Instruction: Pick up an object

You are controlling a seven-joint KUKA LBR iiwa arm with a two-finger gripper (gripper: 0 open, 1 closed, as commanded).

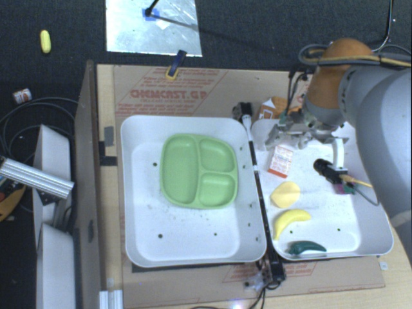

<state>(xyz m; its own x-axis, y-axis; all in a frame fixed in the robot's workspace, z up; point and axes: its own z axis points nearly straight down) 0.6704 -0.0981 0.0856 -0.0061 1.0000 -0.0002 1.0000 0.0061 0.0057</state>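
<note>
The gripper (291, 132) hovers low in the right bin (373, 237) just above a red-and-white packet (280, 160) (whether it is open or closed, I cannot tell), seemingly mid-approach, so the next move calls for descending squarely and closing on it.

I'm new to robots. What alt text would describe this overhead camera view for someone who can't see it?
A grey robot arm reaches from the right over the right white bin, which holds a banana, a yellow piece, a small packet and a green item. The left white bin holds a green divided plate.
</note>
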